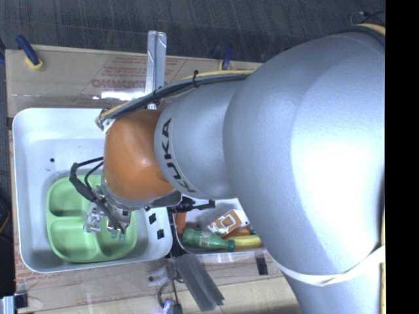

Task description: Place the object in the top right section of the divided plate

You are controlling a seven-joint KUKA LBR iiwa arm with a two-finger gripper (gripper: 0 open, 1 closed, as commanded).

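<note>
A light green divided plate (71, 222) lies in the left white bin (29, 175), toward its near side. My gripper (106, 226) hangs low over the plate's right half, just below the orange wrist band (131, 159). The gripper body hides the plate's right-hand sections and anything held under it. The two left sections of the plate that I can see are bare green. The big grey arm (288, 149) covers the middle and right of the view.
The right bin (171, 235) peeks out under the arm. In it lie a green bottle (206, 241), a yellow banana (247, 242), an orange and white packet (228, 222) and a small orange item (180, 220). A cardboard sheet (118, 77) lies behind the bins.
</note>
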